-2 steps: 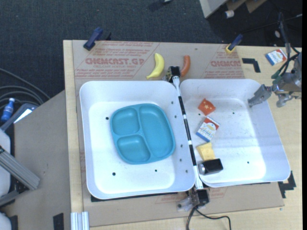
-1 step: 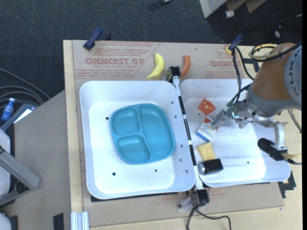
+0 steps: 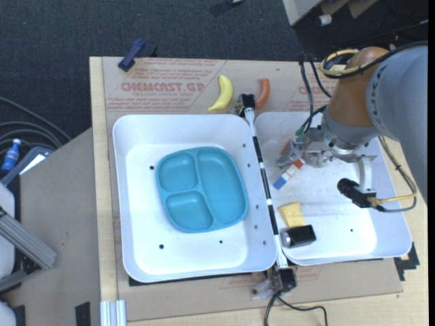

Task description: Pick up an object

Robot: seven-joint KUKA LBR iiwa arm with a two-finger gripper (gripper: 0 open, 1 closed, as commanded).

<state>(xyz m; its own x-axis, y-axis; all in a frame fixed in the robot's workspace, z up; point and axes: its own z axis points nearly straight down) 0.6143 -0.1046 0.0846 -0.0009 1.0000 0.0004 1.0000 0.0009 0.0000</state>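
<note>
In the right bin (image 3: 380, 240), gripper (image 3: 299, 153) hovered, grip state unclear; small blue-red object (image 3: 283, 178) lay at its 7 o'clock, just beside.

I see a turquoise divided plate (image 3: 202, 188) in a white bin (image 3: 129, 141), a yellow banana (image 3: 221, 94), a yellow sponge (image 3: 292, 213) and a black block (image 3: 300, 236).

The grey KUKA arm (image 3: 397, 90) reached in from the right edge, its orange band (image 3: 348, 94) sitting just above the wrist. The wrist pointed downward and leftward, ending in the two-finger gripper (image 3: 293, 156), which hung low. From above, the tip looked small and cluttered, perhaps partly masked by the wrist housing.
</note>
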